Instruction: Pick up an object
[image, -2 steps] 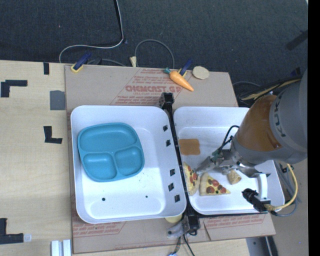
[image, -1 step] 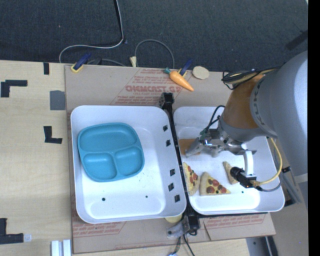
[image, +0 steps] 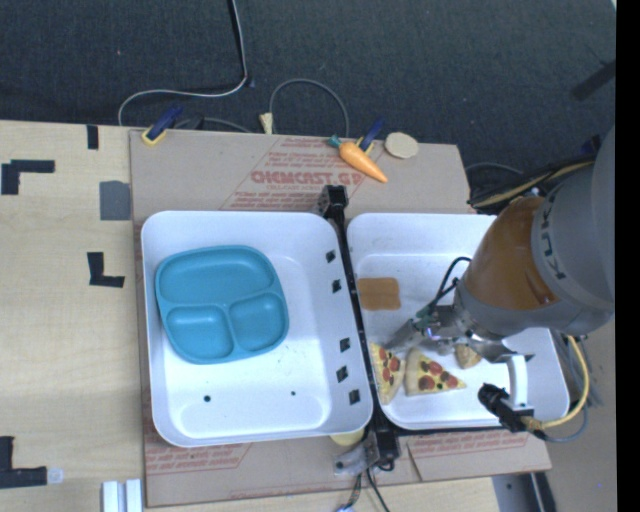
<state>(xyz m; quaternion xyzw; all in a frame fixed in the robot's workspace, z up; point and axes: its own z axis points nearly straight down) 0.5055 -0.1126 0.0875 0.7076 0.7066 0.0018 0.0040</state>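
While gripper (image: 432, 335) hangs low just above pizza slice (image: 432, 375) in right bin (image: 420, 235), you can't tell claw opening; nothing lifted, pick not done.

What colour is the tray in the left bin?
Light blue tray, seen in the camera view.

Two white bins (image: 160, 330) sit side by side. One blue divided plate (image: 221, 303) lies in the bin farther from the claw (image: 432, 335). Two pizza slices (image: 432, 374) lie just beside the claw, and one brown square (image: 379, 293) lies near it. One carrot (image: 361, 161) and one tan disc (image: 401, 146) rest beyond the bins.
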